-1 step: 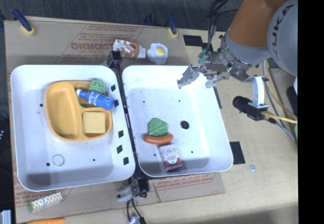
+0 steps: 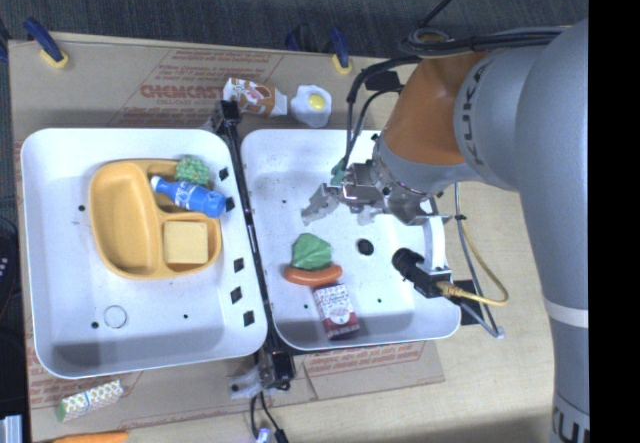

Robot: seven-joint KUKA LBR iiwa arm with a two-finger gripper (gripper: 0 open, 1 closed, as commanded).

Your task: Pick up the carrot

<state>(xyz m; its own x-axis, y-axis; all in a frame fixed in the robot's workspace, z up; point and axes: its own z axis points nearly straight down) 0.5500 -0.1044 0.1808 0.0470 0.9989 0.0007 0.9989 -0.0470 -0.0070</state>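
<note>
Carrot [image 2: 312, 274] half hidden under green leaf [image 2: 311, 251]; claw [image 2: 338, 197] unclear.

Orange carrot [image 2: 312, 275] with green top, yellow tray [image 2: 125, 221], blue bottle [image 2: 188, 195], white bins [image 2: 60, 261].

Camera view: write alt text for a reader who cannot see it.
The gripper hovers in the right bin, just above the carrot with its green top. A red packet lies below the carrot; the left bin holds a yellow tray and a blue bottle.
</note>
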